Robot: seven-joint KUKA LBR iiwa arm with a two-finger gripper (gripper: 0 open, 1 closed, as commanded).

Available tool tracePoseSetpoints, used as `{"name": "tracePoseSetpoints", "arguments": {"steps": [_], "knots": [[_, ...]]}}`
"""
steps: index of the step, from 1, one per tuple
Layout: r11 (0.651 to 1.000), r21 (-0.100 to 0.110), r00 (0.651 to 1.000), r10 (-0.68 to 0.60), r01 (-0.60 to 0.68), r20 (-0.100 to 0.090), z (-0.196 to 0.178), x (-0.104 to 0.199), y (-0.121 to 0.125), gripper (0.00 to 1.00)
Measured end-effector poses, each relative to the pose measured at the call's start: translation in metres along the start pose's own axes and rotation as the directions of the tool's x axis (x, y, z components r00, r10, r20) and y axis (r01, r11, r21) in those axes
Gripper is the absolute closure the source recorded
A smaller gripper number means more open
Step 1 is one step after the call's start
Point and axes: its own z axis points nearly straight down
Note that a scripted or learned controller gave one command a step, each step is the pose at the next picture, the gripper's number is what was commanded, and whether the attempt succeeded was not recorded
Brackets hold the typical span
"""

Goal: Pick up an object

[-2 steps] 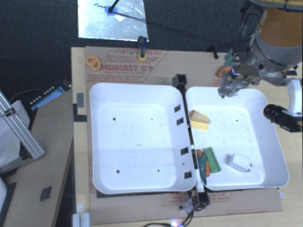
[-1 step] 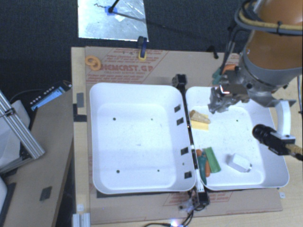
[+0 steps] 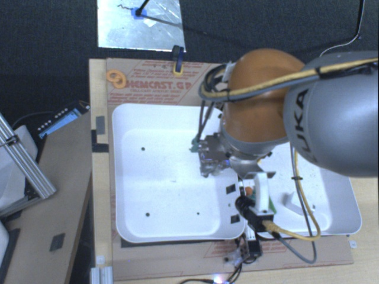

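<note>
Camera view: the pincer (image 3: pixel 209 158), open or closed I cannot tell, hangs over the left bin (image 3: pixel 154 182). A pale object (image 3: pixel 292 203) lies apart from it, partly under the arm (image 3: pixel 278 105).

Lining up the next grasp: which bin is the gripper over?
The left bin: the gripper hangs near its right wall; the arm covers much of the right bin.
</note>
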Motion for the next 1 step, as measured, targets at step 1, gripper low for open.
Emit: {"name": "tracePoseSetpoints", "arguments": {"steps": [1], "knots": [[1.0,-0.02,1.0,-0.001,0.001,-0.005,-0.0323,0.0861,0.0314,1.0]]}}
